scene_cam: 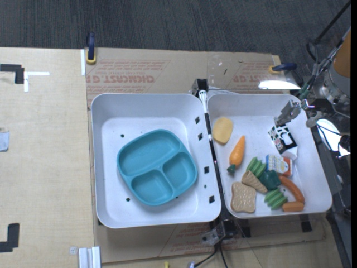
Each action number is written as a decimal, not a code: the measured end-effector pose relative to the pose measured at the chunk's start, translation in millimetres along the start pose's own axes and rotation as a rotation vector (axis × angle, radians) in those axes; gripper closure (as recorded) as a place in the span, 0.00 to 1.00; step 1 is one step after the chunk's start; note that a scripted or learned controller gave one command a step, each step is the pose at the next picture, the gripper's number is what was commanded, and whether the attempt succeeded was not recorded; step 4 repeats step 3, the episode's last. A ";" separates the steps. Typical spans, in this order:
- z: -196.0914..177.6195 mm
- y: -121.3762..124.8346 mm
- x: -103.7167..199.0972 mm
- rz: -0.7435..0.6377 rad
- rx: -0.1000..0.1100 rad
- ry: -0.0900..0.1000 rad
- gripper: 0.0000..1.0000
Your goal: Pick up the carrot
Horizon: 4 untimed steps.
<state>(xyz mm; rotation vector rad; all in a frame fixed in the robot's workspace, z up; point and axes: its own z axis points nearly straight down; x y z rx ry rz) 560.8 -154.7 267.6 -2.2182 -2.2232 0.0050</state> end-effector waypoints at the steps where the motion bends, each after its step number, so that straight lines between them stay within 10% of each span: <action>1: 163.3 9.5 36.3 -0.013 -0.006 0.000 0.00; 2: 175.0 -35.4 57.0 0.104 -0.005 0.001 0.00; 3: 166.3 -34.2 56.3 0.109 -0.005 0.001 1.00; 4: 166.3 -34.2 56.3 0.109 -0.005 0.001 1.00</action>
